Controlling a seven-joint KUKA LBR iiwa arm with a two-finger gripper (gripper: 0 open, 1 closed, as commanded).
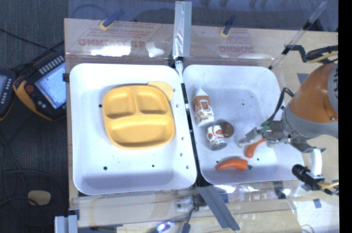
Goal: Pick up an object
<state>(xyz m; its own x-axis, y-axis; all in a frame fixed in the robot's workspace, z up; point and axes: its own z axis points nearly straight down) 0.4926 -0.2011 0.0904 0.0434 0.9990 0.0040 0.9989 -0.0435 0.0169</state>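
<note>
My gripper (254, 139) hangs low over the right bin (258, 81), near its right-hand middle, reaching in from the right below the arm's orange band (314, 95). A small orange piece (252, 148) lies right at the gripper's tip; whether it is held is unclear. An orange carrot-like toy with a green end (232, 164) lies just below and left of the gripper. A small printed can (218, 135) lies on its side to the left. An orange and white carton (202, 107) lies above the can.
The left bin (88, 171) bears a yellow divided tray (138, 116) that covers its upper middle. A ridge (187, 122) parts the two bins. A handheld controller (41, 89) lies off the bench at the left.
</note>
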